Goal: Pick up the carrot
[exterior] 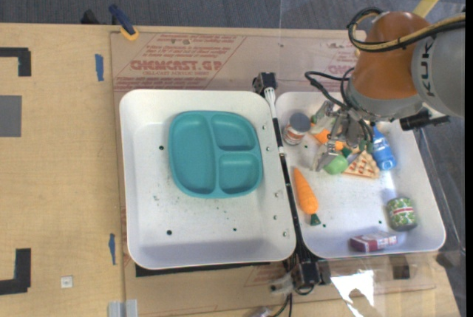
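The carrot (304, 190) is orange with a dark green tip. It lies in the right bin (425, 193) close to the left wall, pointing toward the front. My gripper (336, 140) hangs under the orange wrist band, up and to the right of the carrot and apart from it. It sits low over a cluster of small items: a green piece (336, 164), a small orange piece (320, 136) and a pizza slice (362, 168). Nothing shows it holding the carrot.
A teal divided plate (216, 153) sits in the left bin (140, 182). The right bin also holds a small can (298, 127), a blue bottle (382, 151), a round green-and-red item (401, 212) and a pink box (377, 241). The centre divider (284, 182) runs beside the carrot.
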Robot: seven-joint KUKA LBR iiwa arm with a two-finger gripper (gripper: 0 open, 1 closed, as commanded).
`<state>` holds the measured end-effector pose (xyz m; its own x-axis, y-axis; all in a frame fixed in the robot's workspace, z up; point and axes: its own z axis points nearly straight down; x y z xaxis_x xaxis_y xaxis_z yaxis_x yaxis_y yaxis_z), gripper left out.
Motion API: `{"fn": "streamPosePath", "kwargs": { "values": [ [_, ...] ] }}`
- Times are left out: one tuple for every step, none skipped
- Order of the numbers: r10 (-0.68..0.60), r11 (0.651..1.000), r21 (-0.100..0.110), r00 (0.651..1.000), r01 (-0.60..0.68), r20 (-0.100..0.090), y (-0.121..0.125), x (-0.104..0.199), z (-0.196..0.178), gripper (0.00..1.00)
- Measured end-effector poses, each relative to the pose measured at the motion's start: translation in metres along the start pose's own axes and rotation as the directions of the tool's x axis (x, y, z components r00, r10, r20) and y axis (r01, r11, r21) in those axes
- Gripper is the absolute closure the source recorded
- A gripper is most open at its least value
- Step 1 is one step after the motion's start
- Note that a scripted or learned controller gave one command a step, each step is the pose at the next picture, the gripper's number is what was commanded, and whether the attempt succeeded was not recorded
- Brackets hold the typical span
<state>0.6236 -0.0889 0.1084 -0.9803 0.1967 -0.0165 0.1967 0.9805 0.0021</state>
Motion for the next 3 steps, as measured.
{"fn": "streamPosePath", "kwargs": {
  "values": [
    [0.109, 0.994, -0.001, 0.994, -0.109, -0.002, -0.01, 0.038, 0.017, 0.0],
    [0.106, 0.994, -0.004, 0.994, -0.106, 0.011, -0.008, 0.034, 0.003, 1.0],
    [0.445, 0.895, 0.002, 0.895, -0.445, -0.001, 0.0, 0.033, -0.098, 1.0]
  ]
}}
